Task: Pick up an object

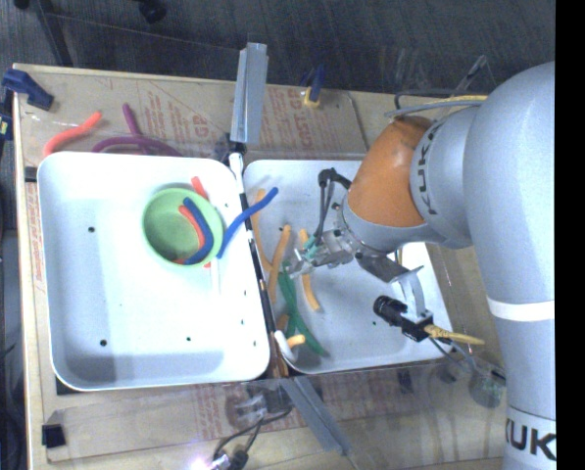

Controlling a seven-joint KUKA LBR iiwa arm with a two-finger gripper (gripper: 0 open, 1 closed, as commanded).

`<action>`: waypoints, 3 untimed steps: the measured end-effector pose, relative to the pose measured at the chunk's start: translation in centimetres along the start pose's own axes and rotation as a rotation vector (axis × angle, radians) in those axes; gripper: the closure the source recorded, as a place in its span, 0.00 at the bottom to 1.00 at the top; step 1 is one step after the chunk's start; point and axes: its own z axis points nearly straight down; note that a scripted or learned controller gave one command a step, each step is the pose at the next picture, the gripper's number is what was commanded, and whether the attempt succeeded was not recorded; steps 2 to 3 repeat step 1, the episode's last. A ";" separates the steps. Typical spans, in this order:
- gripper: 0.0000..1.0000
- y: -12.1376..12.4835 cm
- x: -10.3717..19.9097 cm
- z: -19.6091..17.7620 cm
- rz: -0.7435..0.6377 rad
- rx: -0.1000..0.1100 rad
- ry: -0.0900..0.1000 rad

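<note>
gripper [307, 255] down in right bin [370, 351] over orange stick [310, 287], jaw state unclear, next: close and lift.

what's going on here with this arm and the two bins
A grey KUKA arm reaches in from the right and has its gripper low over the right bin, among thin orange and green sticks near that bin's left side. The left bin holds a green bowl with red and blue strips across it.
</note>
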 end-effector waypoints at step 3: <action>1.00 2.9 5.4 -8.7 0.059 0.003 0.001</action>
